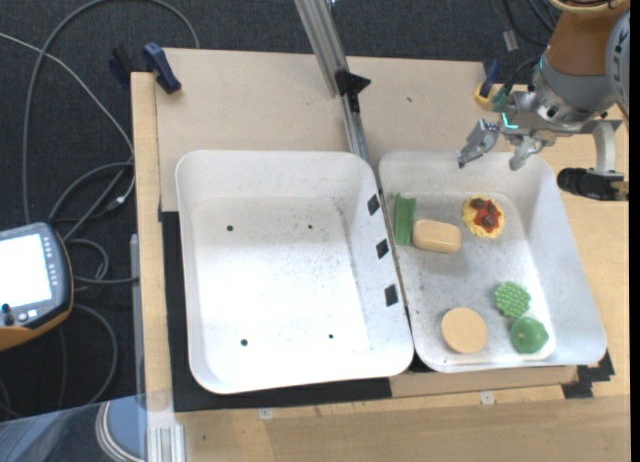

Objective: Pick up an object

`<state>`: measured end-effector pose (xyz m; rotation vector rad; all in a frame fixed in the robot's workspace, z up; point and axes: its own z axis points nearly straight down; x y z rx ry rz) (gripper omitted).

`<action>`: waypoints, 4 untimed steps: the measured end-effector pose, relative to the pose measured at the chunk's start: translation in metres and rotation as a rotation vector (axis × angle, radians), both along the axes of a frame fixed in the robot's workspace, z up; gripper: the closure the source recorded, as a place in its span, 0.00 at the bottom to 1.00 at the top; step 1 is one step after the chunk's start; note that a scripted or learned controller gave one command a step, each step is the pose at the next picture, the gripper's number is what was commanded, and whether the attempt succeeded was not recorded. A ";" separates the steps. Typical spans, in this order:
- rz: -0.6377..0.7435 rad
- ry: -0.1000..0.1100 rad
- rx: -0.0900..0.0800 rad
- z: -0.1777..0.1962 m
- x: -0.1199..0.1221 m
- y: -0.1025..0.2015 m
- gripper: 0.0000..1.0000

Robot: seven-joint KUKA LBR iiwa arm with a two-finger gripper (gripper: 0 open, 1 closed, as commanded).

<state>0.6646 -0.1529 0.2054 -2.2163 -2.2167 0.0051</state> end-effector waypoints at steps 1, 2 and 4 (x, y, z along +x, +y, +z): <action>0.001 -0.005 -0.002 0.004 0.001 0.000 0.00; 0.001 0.001 -0.001 -0.060 0.003 0.002 0.00; 0.003 -0.010 -0.004 -0.096 0.005 0.003 1.00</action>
